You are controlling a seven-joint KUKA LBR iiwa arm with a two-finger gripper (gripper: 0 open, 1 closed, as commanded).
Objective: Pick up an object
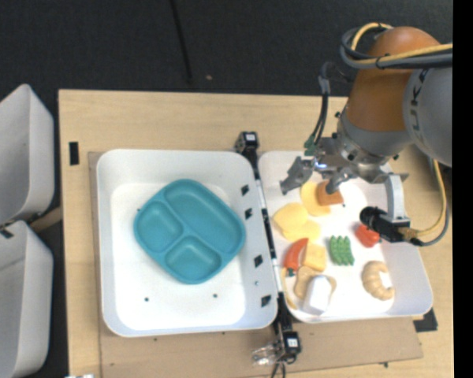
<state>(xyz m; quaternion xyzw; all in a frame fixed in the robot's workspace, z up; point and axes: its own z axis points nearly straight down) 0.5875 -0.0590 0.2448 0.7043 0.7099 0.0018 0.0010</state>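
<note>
My gripper [315, 181] hangs over the back part of the right bin [414, 290], fingers spread and open. Just below and between the fingers lies an orange and yellow food piece [325, 197]; nothing is lifted. In front of it sit a yellow lump [294, 220], a red wedge [296, 252], a yellow block [316, 257], a green piece [341, 250], a small red piece [368, 235], a croissant [377, 279] and a white cup [319, 294] next to a tan piece [303, 279].
The left bin [118, 290] holds a blue divided plate [190, 230]. A ridge with black clips [261, 211] separates the two bins. The arm's orange and grey body [386, 85] overhangs the right bin's back edge, and cables [426, 227] loop at its right.
</note>
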